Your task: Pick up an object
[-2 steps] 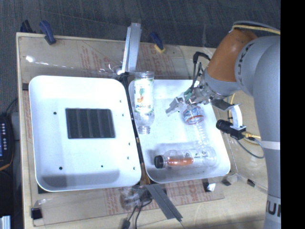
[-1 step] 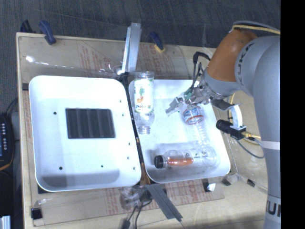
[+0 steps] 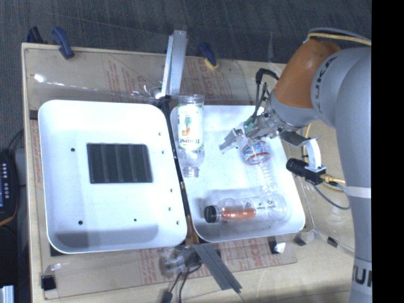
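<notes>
My gripper (image 3: 243, 137) hangs over the upper middle of the right bin (image 3: 218, 122), the arm reaching in from the right. Just below it a clear bottle with a red and blue label (image 3: 257, 155) lies on the bin floor, running toward the near right corner. The view does not show whether the gripper touches it. A clear bottle with a green and orange label (image 3: 189, 134) lies against the bin's left wall. Along the near wall lies a clear bottle with a black cap and orange contents (image 3: 243, 211).
The left bin (image 3: 63, 125) holds a dark grey ribbed rectangular block (image 3: 119, 163). A metal bar (image 3: 174, 62) stands behind the gap between the bins. Blue clamps (image 3: 63, 43) grip the board's far edge. Cables (image 3: 328, 182) trail to the right of the right bin.
</notes>
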Motion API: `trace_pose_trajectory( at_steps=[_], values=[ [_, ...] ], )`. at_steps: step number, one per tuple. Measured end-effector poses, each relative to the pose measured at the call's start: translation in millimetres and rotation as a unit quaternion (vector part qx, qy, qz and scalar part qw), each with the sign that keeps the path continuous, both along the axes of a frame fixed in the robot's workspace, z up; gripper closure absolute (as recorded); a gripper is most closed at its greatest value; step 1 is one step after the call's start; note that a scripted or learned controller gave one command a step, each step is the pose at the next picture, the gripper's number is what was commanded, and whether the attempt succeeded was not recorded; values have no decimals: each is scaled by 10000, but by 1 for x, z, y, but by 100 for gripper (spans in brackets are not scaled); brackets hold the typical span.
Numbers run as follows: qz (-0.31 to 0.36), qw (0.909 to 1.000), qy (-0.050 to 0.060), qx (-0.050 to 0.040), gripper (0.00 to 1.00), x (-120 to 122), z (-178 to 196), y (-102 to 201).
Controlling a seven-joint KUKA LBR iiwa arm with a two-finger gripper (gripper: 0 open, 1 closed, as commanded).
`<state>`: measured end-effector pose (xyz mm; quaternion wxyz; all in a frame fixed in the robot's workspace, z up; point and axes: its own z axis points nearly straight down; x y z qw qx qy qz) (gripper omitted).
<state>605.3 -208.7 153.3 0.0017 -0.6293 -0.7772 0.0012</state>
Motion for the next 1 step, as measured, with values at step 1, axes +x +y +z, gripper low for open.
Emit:
trace_pose_trajectory(
  at_steps=[1],
  values=[
    [0,10000,0,0,0,0,0,0]
  ],
)
